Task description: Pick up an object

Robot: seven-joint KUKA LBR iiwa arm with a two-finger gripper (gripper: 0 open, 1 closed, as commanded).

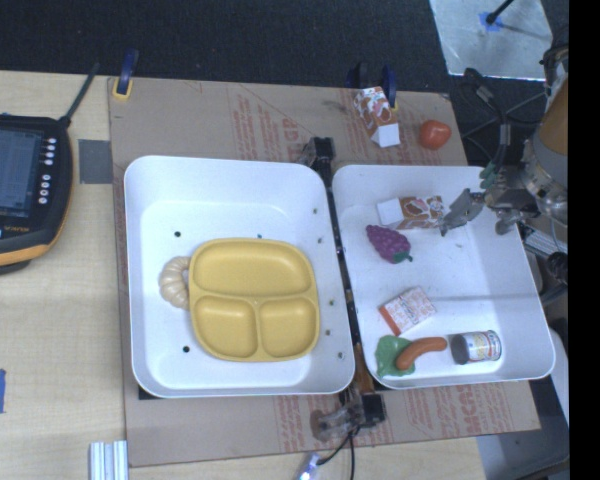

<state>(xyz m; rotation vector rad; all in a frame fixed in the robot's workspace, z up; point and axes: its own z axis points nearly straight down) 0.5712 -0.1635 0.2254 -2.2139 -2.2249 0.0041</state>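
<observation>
Plainly, the pick has hardly begun. At the far left of the bench lies a black and orange control pendant (15,190), clear of the work. Next comes the left bin (150,198), which holds a yellow divided tray (252,298) with a pale, ridged shell-like thing (173,281) touching its left edge. Between the two bins runs a dark strip with clamps at its far and near ends.

The right bin (500,278) carries the likely targets. At its far side a small white and red packet (412,209) lies just above a purple bunch of grapes (388,242). Nearer, a red and white box (408,310) sits tilted, and along the near wall a green piece (390,354) touches an orange sausage-shaped toy (420,351), with a small dark can (477,347) on its side just to the right. Outside the bins, on the cardboard beyond, stand a small carton (376,111) and a red tomato-like ball (435,134).

The gripper (480,210) hangs at the right bin's far right corner, its fingers spread apart with nothing between them, one tip near the packet. Nothing is lifted; by my judgement choosing, closing on and raising an object all remain.
</observation>
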